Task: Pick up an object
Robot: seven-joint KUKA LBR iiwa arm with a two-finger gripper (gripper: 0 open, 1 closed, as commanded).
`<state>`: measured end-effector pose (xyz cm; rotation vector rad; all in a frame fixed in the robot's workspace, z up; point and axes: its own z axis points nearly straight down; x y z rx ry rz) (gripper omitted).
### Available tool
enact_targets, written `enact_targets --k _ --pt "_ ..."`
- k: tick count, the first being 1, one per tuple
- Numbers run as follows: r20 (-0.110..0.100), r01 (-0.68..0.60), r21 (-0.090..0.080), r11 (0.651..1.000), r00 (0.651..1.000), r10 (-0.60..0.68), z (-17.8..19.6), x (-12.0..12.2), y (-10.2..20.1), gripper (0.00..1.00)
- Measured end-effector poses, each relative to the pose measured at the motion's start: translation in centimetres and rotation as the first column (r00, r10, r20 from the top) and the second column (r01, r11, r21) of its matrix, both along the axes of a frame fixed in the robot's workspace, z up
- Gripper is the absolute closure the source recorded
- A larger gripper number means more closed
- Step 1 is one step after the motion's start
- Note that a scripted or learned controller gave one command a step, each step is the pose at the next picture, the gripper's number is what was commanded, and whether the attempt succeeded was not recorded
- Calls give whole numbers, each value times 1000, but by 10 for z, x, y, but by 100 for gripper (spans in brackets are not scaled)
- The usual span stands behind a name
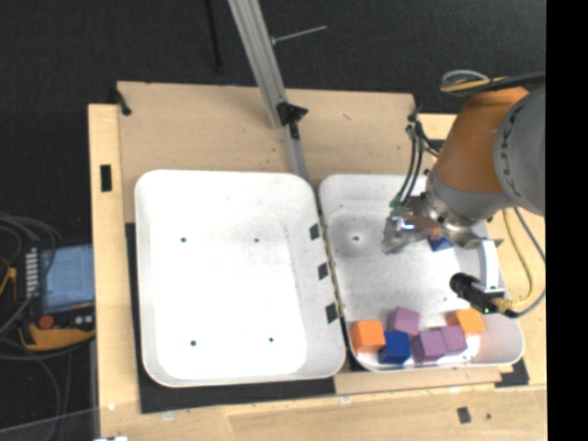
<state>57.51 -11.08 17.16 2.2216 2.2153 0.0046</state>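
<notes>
My gripper hangs over the upper middle of the right bin, under the grey wrist with its orange band. A small blue piece peeks out just right of the gripper, mostly hidden by the wrist. Along the bin's near edge lie several blocks: an orange one, a blue one, three purple ones and a second orange one. The gripper is well above this cluster and apart from it.
The left bin sits beside the right one. A slanted metal pole rises from the bench behind the bins. A blue-screened device with cables lies off the bench to the left.
</notes>
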Motion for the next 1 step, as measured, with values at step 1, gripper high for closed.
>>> enact_targets --k 1 --pt "4 -5 -1 1000 1000 5 65 4 -3 100"
